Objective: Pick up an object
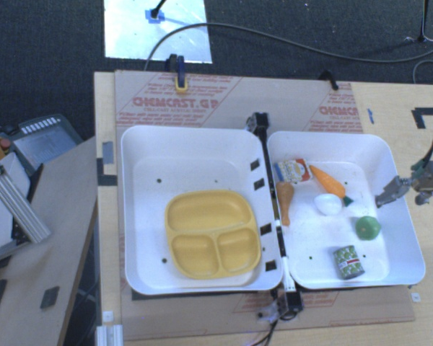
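Observation:
The right bin (pixel 390 150) holds several small items. An orange carrot (pixel 328 181) lies beside a white egg-shaped piece (pixel 327 205). A green ball (pixel 368 227) sits toward the right wall and a green can (pixel 348 262) lies near the front. A small printed packet (pixel 292 170) and a brown cone (pixel 284 200) rest by the left wall. My gripper (pixel 391 191) hangs over the bin's right rim, up and to the right of the green ball, with nothing seen in it.
A yellow divided plate (pixel 213 233) lies in the left bin (pixel 137 193). Black clips run along the seam between the bins (pixel 263 186). Cables cross the dark floor behind the bench, and a grey side table (pixel 43 215) stands at the left.

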Controlling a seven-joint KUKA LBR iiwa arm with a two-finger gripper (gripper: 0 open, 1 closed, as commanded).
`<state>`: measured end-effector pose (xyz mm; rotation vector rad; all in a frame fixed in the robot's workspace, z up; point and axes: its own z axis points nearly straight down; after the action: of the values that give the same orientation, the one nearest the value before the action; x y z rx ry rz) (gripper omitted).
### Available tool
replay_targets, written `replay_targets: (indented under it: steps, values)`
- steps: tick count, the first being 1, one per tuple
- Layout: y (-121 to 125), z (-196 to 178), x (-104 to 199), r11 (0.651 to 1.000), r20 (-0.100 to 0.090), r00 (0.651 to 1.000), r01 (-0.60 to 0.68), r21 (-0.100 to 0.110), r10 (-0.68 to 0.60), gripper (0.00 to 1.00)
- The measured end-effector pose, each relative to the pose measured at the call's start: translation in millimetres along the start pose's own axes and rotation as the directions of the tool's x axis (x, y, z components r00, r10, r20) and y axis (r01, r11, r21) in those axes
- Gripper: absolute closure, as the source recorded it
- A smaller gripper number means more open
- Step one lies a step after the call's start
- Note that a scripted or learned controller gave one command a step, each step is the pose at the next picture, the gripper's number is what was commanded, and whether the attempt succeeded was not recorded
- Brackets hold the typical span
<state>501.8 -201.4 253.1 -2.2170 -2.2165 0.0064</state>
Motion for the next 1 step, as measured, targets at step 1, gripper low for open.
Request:
replay_targets:
  steps: [1]
  values:
    - [2.1,-4.5,0.4,1.000,0.002,1.000,0.003,-0.009,-0.003,0.00]
